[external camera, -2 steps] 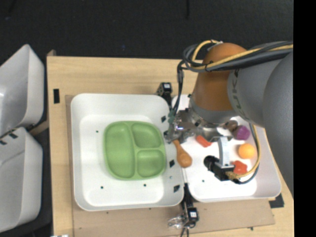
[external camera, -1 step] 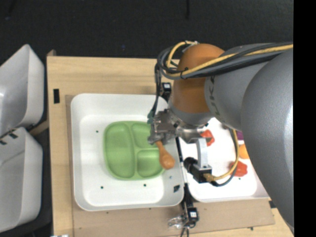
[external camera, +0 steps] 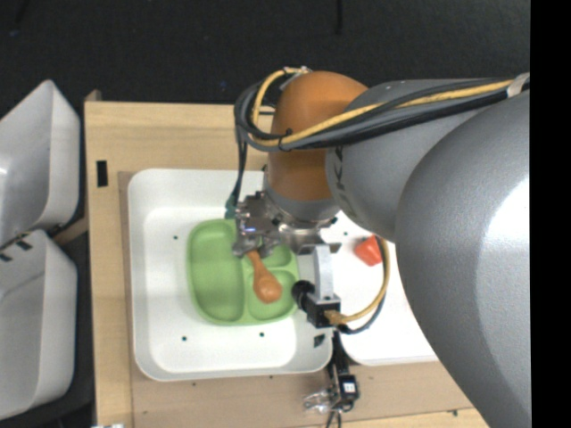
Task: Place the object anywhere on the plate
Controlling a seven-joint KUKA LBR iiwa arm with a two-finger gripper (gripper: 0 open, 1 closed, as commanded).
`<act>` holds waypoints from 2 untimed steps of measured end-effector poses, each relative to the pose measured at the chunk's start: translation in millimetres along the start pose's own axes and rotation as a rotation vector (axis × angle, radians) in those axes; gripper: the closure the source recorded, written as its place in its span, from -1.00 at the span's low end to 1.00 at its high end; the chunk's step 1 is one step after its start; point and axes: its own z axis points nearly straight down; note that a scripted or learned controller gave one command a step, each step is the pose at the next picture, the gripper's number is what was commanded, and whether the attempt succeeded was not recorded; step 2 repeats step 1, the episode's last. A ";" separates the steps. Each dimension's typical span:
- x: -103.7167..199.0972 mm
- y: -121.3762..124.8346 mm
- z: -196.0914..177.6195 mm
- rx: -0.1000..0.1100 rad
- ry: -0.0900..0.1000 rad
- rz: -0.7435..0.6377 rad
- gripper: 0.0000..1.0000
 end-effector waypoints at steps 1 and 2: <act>-3.9 -0.1 0.4 0.002 -0.003 0.005 -1.00; -3.9 -0.1 0.4 0.002 -0.003 0.005 -1.00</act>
